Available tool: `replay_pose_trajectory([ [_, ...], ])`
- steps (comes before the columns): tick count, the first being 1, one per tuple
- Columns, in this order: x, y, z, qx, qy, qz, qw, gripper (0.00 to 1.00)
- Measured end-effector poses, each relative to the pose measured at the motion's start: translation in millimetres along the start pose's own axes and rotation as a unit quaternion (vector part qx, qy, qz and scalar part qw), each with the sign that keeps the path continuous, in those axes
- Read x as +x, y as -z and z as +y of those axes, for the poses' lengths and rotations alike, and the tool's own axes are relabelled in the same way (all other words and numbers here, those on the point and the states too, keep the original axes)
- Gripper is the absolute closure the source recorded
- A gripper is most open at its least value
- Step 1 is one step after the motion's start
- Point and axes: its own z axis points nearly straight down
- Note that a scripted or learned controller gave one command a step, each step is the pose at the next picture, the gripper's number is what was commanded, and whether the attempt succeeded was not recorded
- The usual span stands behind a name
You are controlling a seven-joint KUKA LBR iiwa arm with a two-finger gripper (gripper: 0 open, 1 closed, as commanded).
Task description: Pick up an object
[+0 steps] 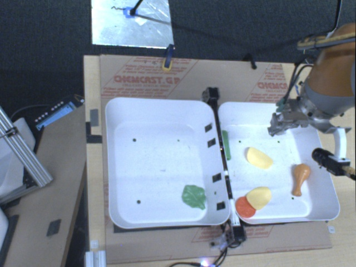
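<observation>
Yellow piece (259, 158) lies in right bin (325, 210), below and slightly left of our gripper (278, 128) (nearest object, we judge). Long axis runs upper-left to lower-right. Nothing visibly gripped; gripper spread we cannot tell. Orange drumstick (300, 178) sits farther right.

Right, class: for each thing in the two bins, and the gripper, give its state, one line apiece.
Gripper: above the right bin's far part, nothing seen between its fingers.
Green leaf: flat in the left bin, near corner.
Pale yellow piece: lying loose, mid right bin.
Yellow piece: lying against the red piece.
Red piece: at the right bin's near edge.
Drumstick: on its side, apart from the rest.
Green strip: along the right bin's left wall.
</observation>
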Motion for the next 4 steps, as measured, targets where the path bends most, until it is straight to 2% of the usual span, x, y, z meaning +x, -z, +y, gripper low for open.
replay_pose_trajectory([
  [1,30.2,57.1,-3.2,0.005,0.001,0.002,1.0000,1.00],
  [2,97.4,148.8,7.3,0.003,0.003,0.002,1.0000,1.00],
  [3,126.2,125.4,-48.7,0.010,0.001,0.002,0.9999,1.00],
  [4,166.0,237.4,-23.0,0.002,0.001,0.003,1.0000,1.00],
])
